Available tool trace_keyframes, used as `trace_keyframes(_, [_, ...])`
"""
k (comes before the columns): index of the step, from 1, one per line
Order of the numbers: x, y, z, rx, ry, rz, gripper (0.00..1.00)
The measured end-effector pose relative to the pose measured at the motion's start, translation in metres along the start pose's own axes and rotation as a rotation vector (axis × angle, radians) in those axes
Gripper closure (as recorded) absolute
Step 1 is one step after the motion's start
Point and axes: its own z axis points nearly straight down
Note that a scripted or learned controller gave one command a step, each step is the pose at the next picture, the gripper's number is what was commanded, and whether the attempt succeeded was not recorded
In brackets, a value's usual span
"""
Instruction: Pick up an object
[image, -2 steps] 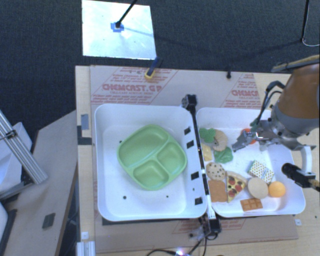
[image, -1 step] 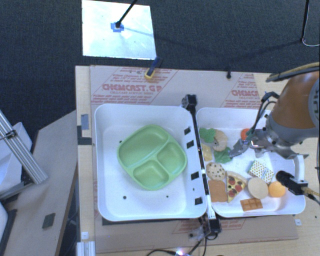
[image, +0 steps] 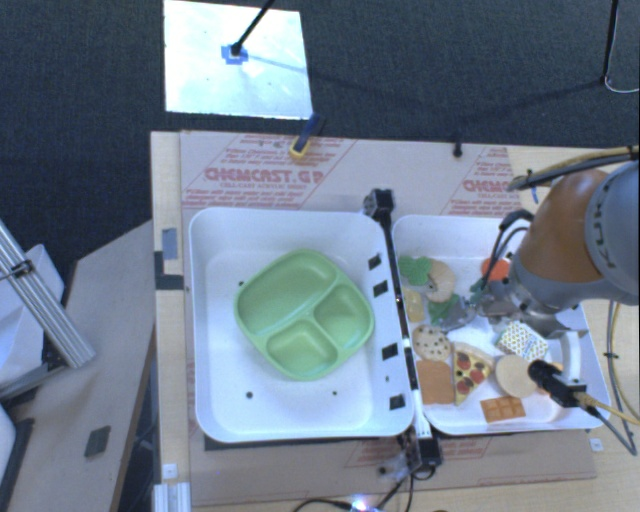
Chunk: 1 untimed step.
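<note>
From above, the arm (image: 585, 240) comes in from the right over the right bin (image: 470, 420), its orange band covering that bin's far right corner. The gripper (image: 478, 300) sits low among the toy food, near the middle of the bin, but its tips blur into the grey clutter and whether the jaws are wide or closed I cannot tell. Left of it lie a green piece (image: 415, 268) and a round cookie (image: 432, 343). Nearer are a toast slice (image: 435, 382), a pizza slice (image: 468, 372), a waffle (image: 502, 408) and a patterned blue-and-white piece (image: 522, 340), partly tucked under the wrist. In the left bin (image: 215, 415), a green divided plate (image: 305, 313) lies alone, tilted diagonally.
</note>
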Motion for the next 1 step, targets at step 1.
trace_keyframes(1, [-0.0003,0.002,0.0146,-0.005,-0.001,0.0,0.0])
